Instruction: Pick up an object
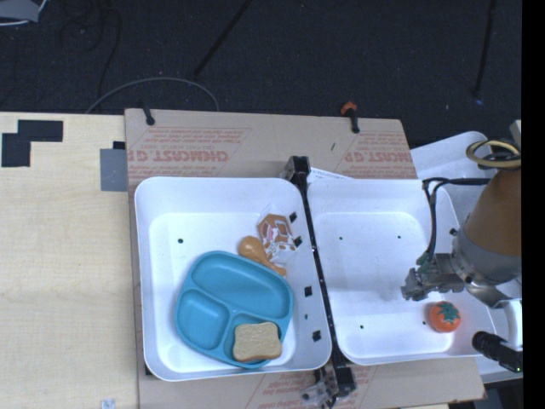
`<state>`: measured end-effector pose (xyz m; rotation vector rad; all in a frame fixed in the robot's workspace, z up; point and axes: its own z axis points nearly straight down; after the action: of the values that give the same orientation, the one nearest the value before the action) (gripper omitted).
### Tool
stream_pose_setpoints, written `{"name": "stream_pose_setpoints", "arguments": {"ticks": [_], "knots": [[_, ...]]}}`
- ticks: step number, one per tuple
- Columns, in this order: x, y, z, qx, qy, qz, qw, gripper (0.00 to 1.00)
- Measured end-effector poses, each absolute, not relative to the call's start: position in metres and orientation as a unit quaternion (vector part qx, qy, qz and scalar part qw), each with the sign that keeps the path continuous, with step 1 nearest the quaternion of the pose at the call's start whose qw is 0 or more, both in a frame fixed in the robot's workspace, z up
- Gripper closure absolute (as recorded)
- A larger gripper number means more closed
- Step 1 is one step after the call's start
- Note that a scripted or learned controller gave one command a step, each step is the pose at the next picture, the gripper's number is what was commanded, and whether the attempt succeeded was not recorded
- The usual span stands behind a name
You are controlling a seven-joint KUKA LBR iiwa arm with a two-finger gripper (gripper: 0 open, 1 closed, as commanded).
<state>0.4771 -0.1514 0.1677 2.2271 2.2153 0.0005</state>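
A grey arm with an orange band lowers its pincer [423,281] into the right bin [366,220] near that bin's right wall, just beside an orange tomato-like toy [444,317] lying toward its near right corner. In the left bin [162,220], a blue divided plate [223,301] carries a bread slice [256,342], with a tan piece [255,251] and a clear-wrapped snack [276,230] beside the plate.
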Motion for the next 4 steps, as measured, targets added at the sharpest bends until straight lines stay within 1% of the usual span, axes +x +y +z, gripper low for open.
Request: {"name": "stream_pose_setpoints", "arguments": {"ticks": [2, 3, 4], "knots": [[0.480, -0.159, 0.258, 0.707, 0.708, 0.0007, 0.001, 1.00], [0.487, -0.112, 0.248, 0.706, 0.709, -0.0003, -0.002, 1.00], [0.511, -0.065, 0.235, 0.706, 0.709, -0.0008, -0.002, 1.00]]}}
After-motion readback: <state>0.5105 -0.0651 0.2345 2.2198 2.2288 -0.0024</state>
